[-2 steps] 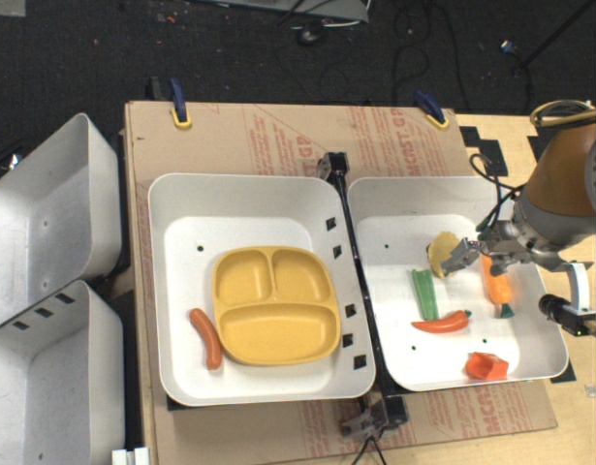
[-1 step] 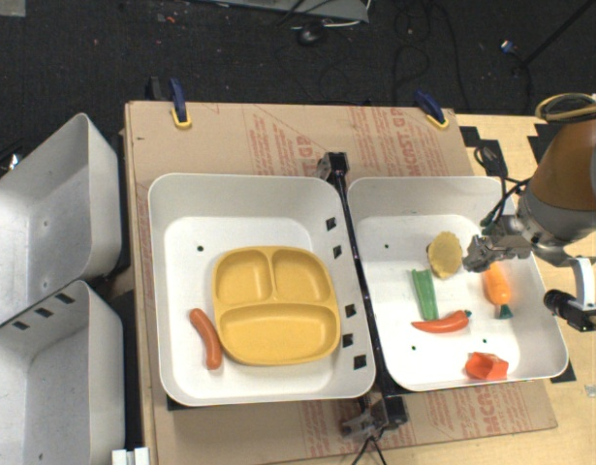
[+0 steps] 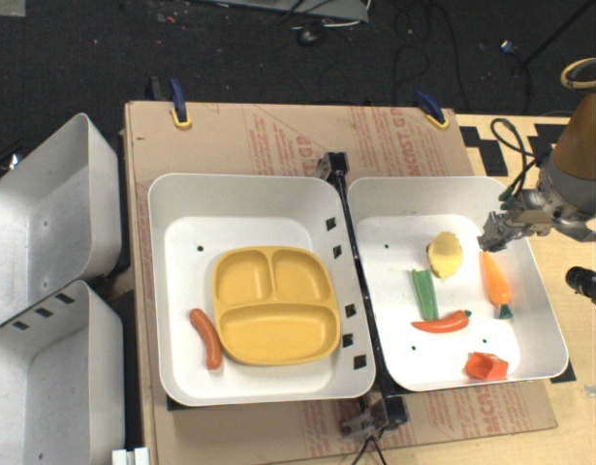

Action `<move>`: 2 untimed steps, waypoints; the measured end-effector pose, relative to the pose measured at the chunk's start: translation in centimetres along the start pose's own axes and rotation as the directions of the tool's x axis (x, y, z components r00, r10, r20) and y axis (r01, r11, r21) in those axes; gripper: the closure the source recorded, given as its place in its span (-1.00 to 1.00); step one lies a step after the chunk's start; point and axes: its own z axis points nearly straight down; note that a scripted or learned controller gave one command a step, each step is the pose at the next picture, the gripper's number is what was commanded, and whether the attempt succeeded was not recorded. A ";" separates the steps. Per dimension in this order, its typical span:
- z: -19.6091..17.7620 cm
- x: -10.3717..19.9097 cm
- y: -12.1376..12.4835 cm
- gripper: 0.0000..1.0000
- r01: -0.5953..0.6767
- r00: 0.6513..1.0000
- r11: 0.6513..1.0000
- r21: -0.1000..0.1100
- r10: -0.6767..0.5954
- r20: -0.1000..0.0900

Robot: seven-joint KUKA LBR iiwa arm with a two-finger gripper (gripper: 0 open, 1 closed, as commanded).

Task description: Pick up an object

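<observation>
From left to right I see a yellow divided plastic plate [image 3: 275, 304] in the left white bin [image 3: 172, 260], a pale yellow lumpy toy [image 3: 446, 255] in the right white bin [image 3: 394, 361], and the jaws [image 3: 495, 232] over its right edge, their state unclear to me.

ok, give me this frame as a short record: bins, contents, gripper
left bin: yellow tray, sausage beside its left edge
right bin: yellow item, green stick, chili, carrot, red piece
gripper: over right bin's upper right, just above the carrot
held: nothing visible
fingers: cannot tell
</observation>
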 end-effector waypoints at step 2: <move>-7.2 -0.4 0.8 1.00 0.000 1.000 1.000 0.003 0.000 -0.001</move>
